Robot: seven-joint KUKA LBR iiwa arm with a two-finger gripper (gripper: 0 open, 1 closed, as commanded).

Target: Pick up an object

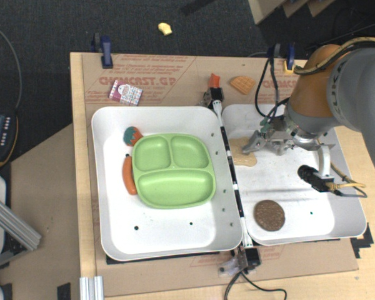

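The fingers (257, 144) are spread wide and hold nothing, low over the right bin's (344, 220) far left corner. A tan piece (244, 160) lies just near of them. A brown disc (270, 215) lies nearer, well apart.

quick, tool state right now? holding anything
Tool: low in the right white bin, over the flat tan piece at its left wall; grip cannot be told, nothing seen held.
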